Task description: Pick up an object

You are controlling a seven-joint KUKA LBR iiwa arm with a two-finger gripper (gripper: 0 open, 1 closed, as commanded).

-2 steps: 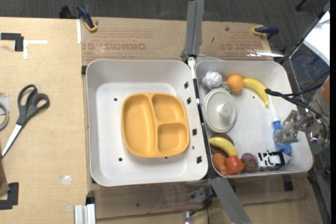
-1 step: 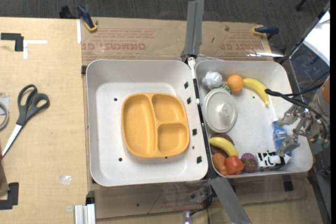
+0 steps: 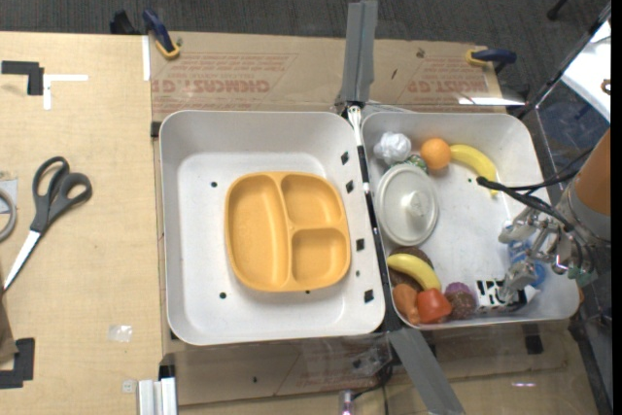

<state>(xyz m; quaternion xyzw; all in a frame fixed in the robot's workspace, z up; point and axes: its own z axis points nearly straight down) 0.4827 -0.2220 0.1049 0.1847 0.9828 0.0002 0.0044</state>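
The red fruit [image 3: 432, 304] lies untouched; my gripper [image 3: 525, 262] hovers nearby (claw state I cannot tell), so I must descend next.

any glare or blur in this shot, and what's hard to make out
Camera view: even, soft light with faint shadows; mild glare on the metal lid and the foil ball in the right bin. The gripper at that bin's right wall looks slightly blurred and cluttered, so its fingers are hard to read. The yellow tray is sharp.
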